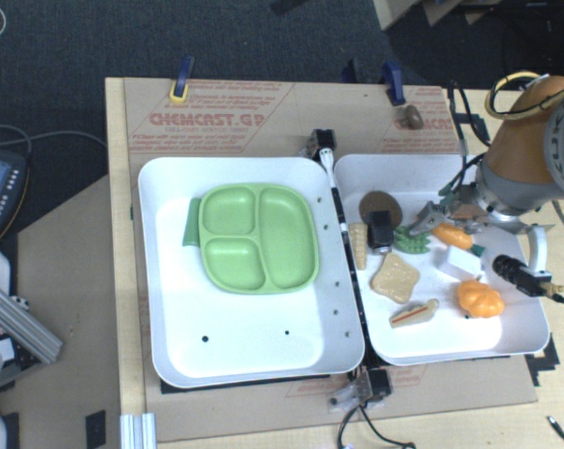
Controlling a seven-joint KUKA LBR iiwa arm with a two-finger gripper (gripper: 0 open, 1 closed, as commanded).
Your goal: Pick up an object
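Note:
My gripper [435, 217] reaches into the right bin [422, 344] from the right and hovers low over its far middle. Just below its tip lies a green leafy toy [412, 242], with an orange carrot [453, 237] right beside it. An orange round fruit [480, 298] sits at the near right. A tan bread slice [395, 277] and a small hot dog [414, 312] lie nearer the front. I cannot see any object gripped.
A brown disc [380, 201], a black block [380, 229] and a pale corn cob [358, 247] lie by the right bin's left wall. A white piece [460, 266] rests near the carrot. The left bin [169, 325] holds a green divided plate [259, 237].

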